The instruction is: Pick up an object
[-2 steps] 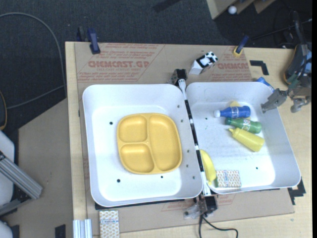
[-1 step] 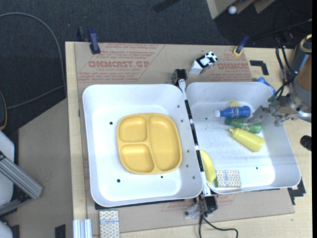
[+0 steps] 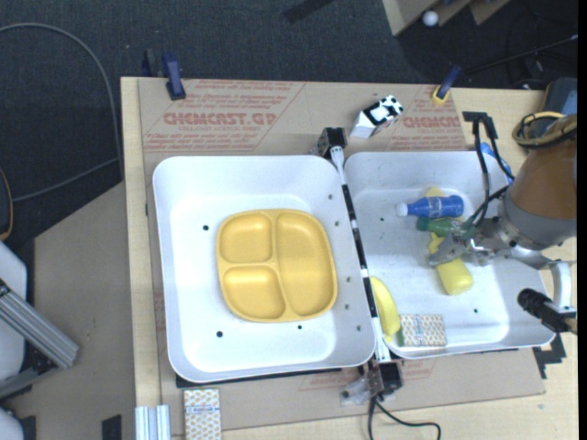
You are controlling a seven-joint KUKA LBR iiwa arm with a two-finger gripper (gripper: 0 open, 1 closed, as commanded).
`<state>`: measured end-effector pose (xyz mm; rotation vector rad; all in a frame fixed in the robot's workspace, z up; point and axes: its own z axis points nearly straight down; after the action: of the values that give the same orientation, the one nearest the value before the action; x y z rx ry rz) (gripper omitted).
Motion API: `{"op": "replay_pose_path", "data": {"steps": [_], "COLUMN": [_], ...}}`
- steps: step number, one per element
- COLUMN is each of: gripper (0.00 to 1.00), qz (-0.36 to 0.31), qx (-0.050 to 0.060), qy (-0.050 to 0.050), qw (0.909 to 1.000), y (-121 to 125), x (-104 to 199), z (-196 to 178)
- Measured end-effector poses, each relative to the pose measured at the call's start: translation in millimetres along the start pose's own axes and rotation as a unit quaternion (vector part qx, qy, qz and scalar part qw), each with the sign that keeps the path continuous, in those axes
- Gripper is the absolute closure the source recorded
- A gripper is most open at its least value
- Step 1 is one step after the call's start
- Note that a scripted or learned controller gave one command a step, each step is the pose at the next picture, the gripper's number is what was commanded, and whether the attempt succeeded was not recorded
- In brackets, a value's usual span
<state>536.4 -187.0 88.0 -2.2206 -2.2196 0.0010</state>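
Nearest the camera, at the front edge of the cardboard-covered tabletop, lies a small patterned packet, outside both bins & out of play.

2 shallow white plastic bins sit side by side, touching along their inner rims. Left bin carries 1 thing: a yellow 3-compartment plastic plate, flat in the middle. It is broad and low, with no edge standing proud for a pinch, prob. why the arm works elsewhere.

Right bin holds the small stuff, so the target is likely here. Blue plastic bottle w/ white cap lies on its side toward the back, a yellow bit showing just behind it. A green item sits just below the bottle; shape unclear. A yellow blocky object lies near the middle, just beside the green one. A banana-like yellow piece rests against the left wall at the front, next to a flat patterned packet in the front corner.

Grey arm w/ orange band reaches in from the right, low over the bin. Gripper is over the green item and the top of the yellow block, so 1 of these 2 is prob. the pick. Whether the fingers are spread or closed, can't tell: the metal blurs into the clutter, and nothing is clearly seen between them. Nothing is lifted yet, by the look of it.
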Motion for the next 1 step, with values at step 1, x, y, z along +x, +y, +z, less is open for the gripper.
{"op": "replay_pose_path", "data": {"steps": [1], "gripper": [1.0], "qz": [0.0], "qx": [-0.001], "qy": [-0.001], "qw": [1.0], "y": [0.7], "x": [-0.3], "z": [-10.4]}}
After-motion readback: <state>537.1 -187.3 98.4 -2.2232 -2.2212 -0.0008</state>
